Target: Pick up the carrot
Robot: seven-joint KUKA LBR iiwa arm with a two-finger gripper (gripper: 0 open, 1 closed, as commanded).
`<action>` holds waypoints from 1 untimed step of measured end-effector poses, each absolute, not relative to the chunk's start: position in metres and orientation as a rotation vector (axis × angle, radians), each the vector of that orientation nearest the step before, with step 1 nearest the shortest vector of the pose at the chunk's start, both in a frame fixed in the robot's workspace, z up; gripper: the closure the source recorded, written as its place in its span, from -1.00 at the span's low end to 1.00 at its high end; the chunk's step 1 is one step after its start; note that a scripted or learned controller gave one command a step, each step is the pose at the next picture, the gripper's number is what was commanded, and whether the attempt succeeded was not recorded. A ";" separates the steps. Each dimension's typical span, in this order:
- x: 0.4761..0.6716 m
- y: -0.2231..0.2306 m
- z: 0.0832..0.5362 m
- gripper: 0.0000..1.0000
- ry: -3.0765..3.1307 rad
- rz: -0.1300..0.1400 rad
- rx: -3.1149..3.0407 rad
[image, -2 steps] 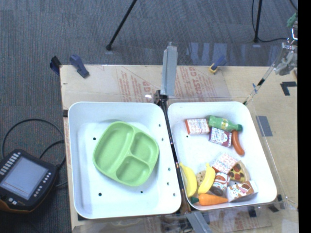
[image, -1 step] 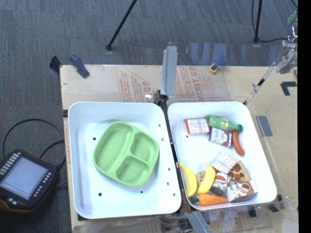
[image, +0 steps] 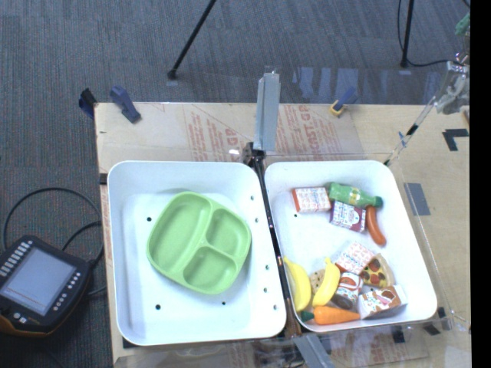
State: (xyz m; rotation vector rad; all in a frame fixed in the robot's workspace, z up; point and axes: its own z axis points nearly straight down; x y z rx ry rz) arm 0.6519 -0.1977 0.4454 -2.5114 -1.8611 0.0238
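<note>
Two shallow white bins sit side by side on a cardboard-covered bench, seen from above at a slant. The left bin (image: 123,205) holds a light green divided plate (image: 199,241) with three compartments, lying near its middle. The right bin (image: 399,205) holds toy food. The carrot (image: 335,315), orange with a green top, lies on its side at the bin's near edge, just beside two yellow bananas (image: 311,284) and touching a cluster of small printed boxes (image: 364,278). Farther back lie a red and white carton (image: 311,199), a green bottle (image: 354,195) and an orange-red sausage (image: 375,225). Whether my gripper is released or clenched, I cannot tell. A handheld control pendant (image: 38,286) rests on the carpet at far left.
</note>
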 end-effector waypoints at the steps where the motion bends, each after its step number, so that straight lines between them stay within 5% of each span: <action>1: 0.654 -0.197 0.451 1.00 -1.864 0.031 -2.504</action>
